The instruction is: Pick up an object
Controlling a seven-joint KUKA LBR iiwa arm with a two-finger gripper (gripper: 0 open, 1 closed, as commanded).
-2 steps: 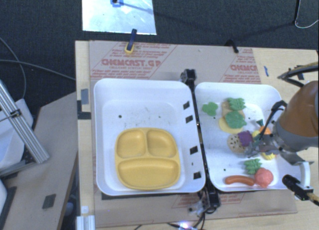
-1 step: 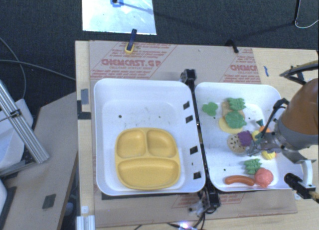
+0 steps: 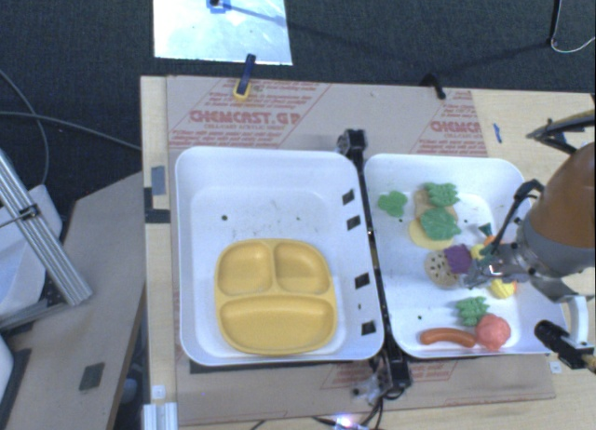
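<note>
Two shallow white bins sat side by side on the counter [image 3: 307,107], their inner rims nearly touching along a dark centre seam. The left bin [image 3: 200,195] held one yellow divided tray [image 3: 276,293], smooth plastic with three compartments, set toward the near edge, with open floor behind it and to its left. The right bin [image 3: 410,316] was crowded toward its right half: three bumpy green toy vegetables [image 3: 438,223], one purple piece [image 3: 457,257], one speckled round cookie shape [image 3: 440,270], a flat yellow disc [image 3: 424,235], one slim orange-red sausage [image 3: 447,336] and one round red ball [image 3: 494,331] near the front rim. Bare floor remained along that bin's left side. The arm [image 3: 563,219] reached in from the right, and the hand [image 3: 491,268] hung low just beside the purple piece. Whether its fingers were apart or together could not be told.
</note>
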